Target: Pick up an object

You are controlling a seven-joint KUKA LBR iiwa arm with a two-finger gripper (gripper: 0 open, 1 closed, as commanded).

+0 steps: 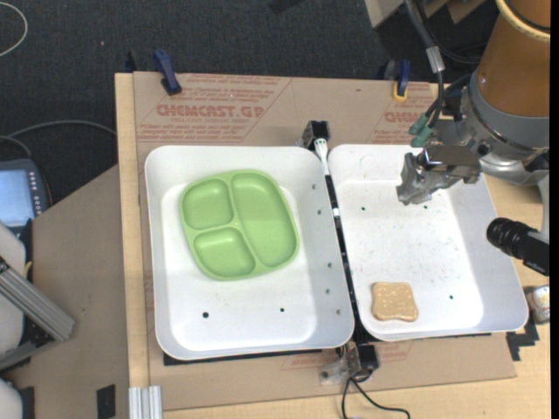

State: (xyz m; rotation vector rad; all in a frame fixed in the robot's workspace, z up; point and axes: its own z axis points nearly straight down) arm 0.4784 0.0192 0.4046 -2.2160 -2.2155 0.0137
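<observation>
The end effector (417, 190) hangs over the far part of the right bin (463, 260); I cannot tell how it is set, and nothing shows in it. The toast (394, 301) lies flat near that bin's near edge, well apart from it. A green tray (238, 223) sits in the left bin (166, 234).

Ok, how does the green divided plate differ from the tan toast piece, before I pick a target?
The green plate lies in the left bin; the toast piece lies in the right bin, near its front edge. The plate is much larger than the toast. The plate has three compartments; the toast is one plain slab. Both lie flat, apart from the gripper, which hangs over the right bin's far part.
</observation>
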